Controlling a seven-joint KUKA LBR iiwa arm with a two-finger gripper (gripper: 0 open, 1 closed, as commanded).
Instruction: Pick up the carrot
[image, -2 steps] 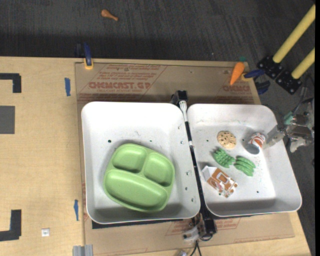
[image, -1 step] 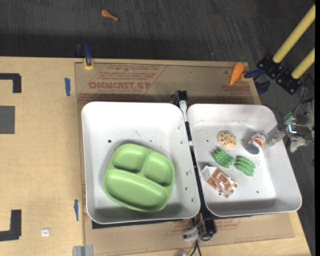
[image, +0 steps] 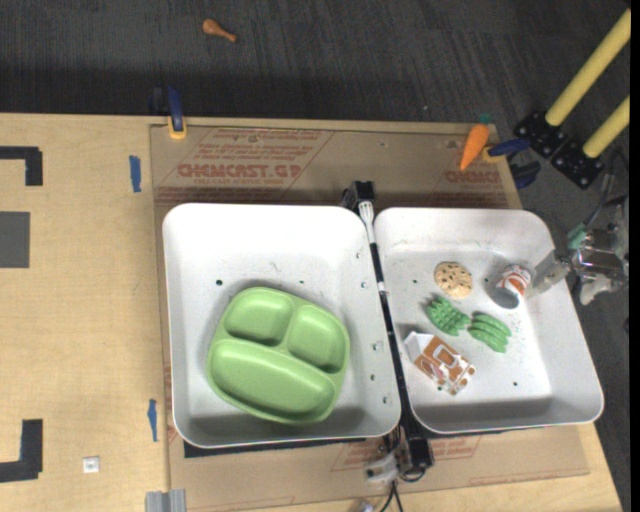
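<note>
Small orange plastic carrot (image: 474, 146): lies on the cardboard behind the right white bin (image: 575, 400), outside both bins. Metal two-finger gripper (image: 543, 277): over that bin's right side near a red-white can (image: 511, 283); finger state cannot be told. Step: approach pending; next move requires travel rearward past the rim.

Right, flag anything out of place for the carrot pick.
The carrot lies outside both bins, on the board behind the right bin. Another small orange piece lies on the floor beyond the bench.
</note>
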